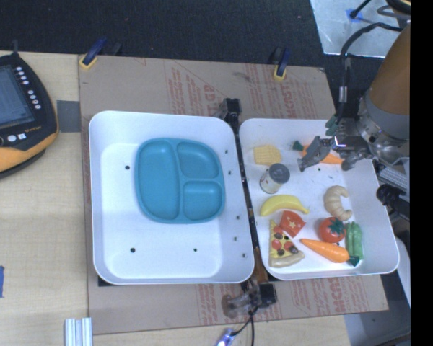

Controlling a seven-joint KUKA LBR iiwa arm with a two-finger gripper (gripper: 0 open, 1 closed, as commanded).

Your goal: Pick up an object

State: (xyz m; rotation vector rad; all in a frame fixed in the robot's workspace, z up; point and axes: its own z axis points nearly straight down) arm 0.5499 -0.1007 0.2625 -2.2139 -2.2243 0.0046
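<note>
The bench (43,215) carries two white bins side by side. The left bin (115,258) holds a blue divided plate (179,180) sitting toward its 12 o'clock half, and nothing has been put on that plate. The right bin (379,254) holds all the toy food, and every piece lies on the bin floor, so nothing has been lifted yet.

The arm (393,85) enters at 3 o'clock, and its pincer (326,151) hangs over the right bin's 12 o'clock end. The two dark fingers stand apart with nothing between them. Just under and beside the pincer, at its 3 o'clock side, an orange piece with a green tip (330,159) shows partly; it looks like a small carrot, and it seems the likely target, though whether the fingers touch it cannot be told.

The rest, by size: a banana (283,205) near the bin's centre, a pizza slice (283,248) at 7 o'clock, a larger carrot (325,249) at 6 o'clock, a croissant (338,202) toward 3 o'clock, a green vegetable (355,241) at 5 o'clock, a tomato (330,229) beside it, a yellow cheese square (267,154) at 11 o'clock, and a small tin can (275,177) below it.

In my judgement the pick is at its approach stage: closing, gripping and lifting all remain.
</note>
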